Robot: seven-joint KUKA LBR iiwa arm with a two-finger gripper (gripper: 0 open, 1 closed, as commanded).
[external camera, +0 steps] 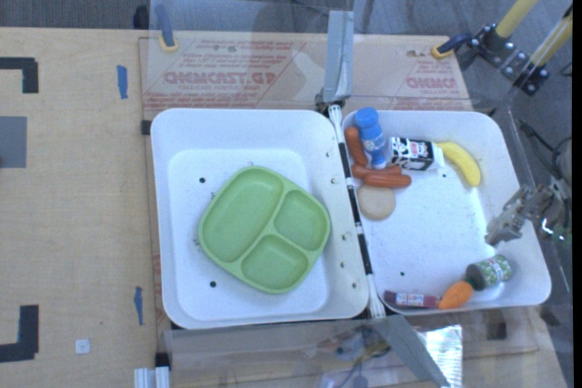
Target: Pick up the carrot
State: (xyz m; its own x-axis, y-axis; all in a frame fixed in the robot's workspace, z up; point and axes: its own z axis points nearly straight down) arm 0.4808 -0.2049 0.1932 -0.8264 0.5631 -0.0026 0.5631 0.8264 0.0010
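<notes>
Where the right bin's [496, 136] right wall meets the surface, the gripper [518, 218] hangs over that rim, about halfway along it; whether it is apart or together I cannot tell, as its metal parts blur against the bin edge. Nothing shows between its tips.

Nearest to it, toward the bin's front right corner, lies a small green can [490, 272] on its side. Just beside the can, on its left, sits the carrot [456, 294], orange and short, resting against the front wall of the right bin. A thin dark red stick-like item [411, 298] lies along the same front wall, just left of the carrot and touching or nearly touching it.

Well apart from these, at the back of the right bin, a yellow banana [462, 164] lies near the middle of the back wall, with a small black-and-white carton [411, 152] just to its left. A blue bottle [369, 135] stands or leans in the back left corner. Beside it, along the left wall, lie two reddish sausages [384, 179], one running along the wall, the other crosswise. A round tan disc [376, 203] lies just in front of them.

Across the shared divider, the left bin [177, 136] holds a light green divided plate [265, 229] with three compartments, set near the bin's middle and turned at an angle.
</notes>
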